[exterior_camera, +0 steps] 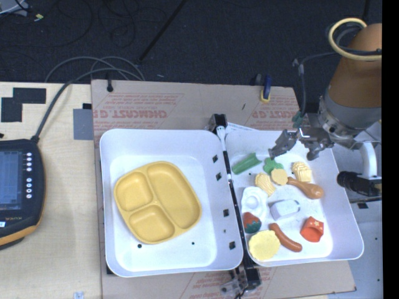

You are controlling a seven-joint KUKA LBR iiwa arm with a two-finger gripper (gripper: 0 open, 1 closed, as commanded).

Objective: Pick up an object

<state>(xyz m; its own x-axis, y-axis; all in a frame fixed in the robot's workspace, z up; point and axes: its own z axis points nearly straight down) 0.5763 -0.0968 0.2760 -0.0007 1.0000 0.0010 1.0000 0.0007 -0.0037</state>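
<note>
Two shallow white bins are set side by side on a brown cardboard sheet (187,108) printed with red mirrored lettering, not fully legible. A dark carpeted floor (187,23) strewn with cables is seen behind. The left bin (162,254) bears a yellow three-compartment plastic tray (157,201). Small plastic toy foods (280,210) are scattered in the right bin (346,229). The grey two-finger gripper (299,143) is held spread open above that bin's far edge, nothing between its fingers.
</note>
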